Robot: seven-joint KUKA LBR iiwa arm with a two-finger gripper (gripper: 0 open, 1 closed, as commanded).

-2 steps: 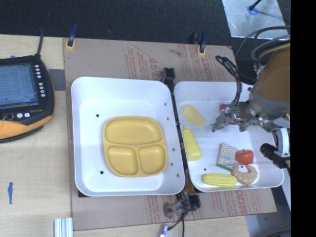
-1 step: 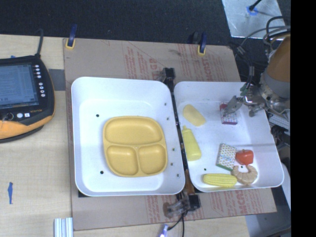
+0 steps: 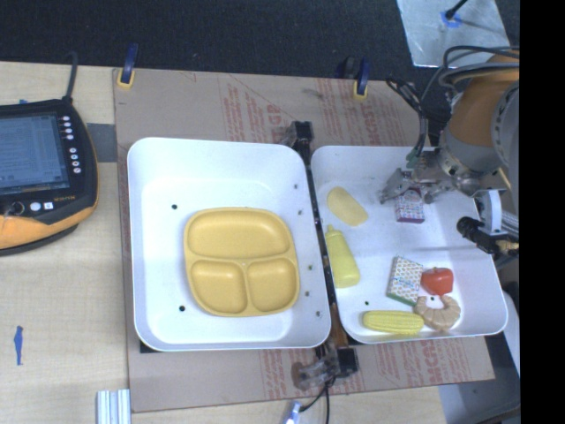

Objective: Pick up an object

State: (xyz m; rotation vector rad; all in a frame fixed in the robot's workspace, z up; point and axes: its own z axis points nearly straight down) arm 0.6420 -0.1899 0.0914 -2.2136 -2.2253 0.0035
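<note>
My gripper (image 3: 411,190) hangs over the far part of the right bin (image 3: 494,325), with its fingers spread open. A small pink-and-white patterned packet (image 3: 409,209) lies just below and between the fingertips, resting on the bin floor and not lifted. Other items in this bin are a pale yellow lump (image 3: 347,206), a yellow bottle (image 3: 342,256), a patterned block (image 3: 405,279), a red tomato (image 3: 437,281), a corn cob (image 3: 393,322) and a beige ring-shaped piece (image 3: 441,311).
The left bin (image 3: 150,175) holds a yellow divided tray (image 3: 240,261). A teach pendant (image 3: 40,170) lies on the bench at far left. Clamps (image 3: 359,76) hold the cardboard at the back edge. The arm's cables (image 3: 481,228) hang over the right bin's right side.
</note>
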